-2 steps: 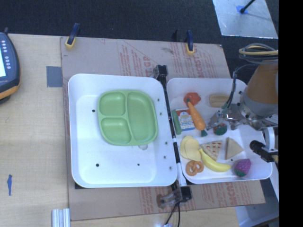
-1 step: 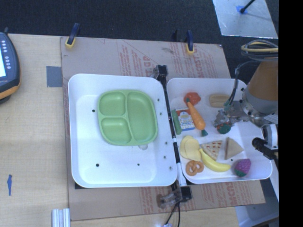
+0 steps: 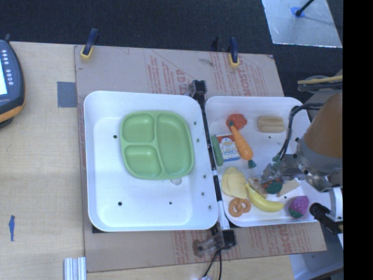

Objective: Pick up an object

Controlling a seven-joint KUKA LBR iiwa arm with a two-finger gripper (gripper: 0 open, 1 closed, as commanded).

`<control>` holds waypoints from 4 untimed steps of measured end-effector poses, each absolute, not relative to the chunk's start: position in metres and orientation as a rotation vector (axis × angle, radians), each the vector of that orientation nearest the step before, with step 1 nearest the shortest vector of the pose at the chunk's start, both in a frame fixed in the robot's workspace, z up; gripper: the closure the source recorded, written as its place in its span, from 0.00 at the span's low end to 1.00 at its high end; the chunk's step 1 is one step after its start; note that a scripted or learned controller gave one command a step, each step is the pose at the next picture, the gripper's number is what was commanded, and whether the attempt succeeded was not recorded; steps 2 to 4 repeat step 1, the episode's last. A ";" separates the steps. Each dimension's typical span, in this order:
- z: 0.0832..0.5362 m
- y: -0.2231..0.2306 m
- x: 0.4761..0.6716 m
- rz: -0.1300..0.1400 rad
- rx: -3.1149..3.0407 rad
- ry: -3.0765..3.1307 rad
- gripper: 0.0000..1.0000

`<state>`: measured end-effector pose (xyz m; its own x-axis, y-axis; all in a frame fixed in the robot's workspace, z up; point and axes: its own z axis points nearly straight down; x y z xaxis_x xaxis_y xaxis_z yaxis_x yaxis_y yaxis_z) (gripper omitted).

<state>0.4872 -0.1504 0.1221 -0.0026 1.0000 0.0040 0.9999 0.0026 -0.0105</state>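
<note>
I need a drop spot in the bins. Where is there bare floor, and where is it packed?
Bare floor: the left bin below and left of the green plate. The right bin is crowded: carrot, banana, pretzel and the pincer among them; only a small patch near the bread roll.

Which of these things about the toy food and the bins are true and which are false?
1. The green plate lies in the left bin. True.
2. The banana lies on the green plate. False: it is in the right bin.
3. The carrot is in the right bin. True.
4. The pretzel sits beside the bread roll. False: they are at opposite ends of the bin.
5. The pincer is over the right bin. True.
</note>
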 end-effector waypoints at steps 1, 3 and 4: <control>0.196 -0.077 0.525 -0.008 -2.210 -2.236 1.00; 0.196 -0.077 0.525 -0.008 -2.210 -2.236 1.00; 0.196 -0.077 0.525 -0.008 -2.210 -2.236 1.00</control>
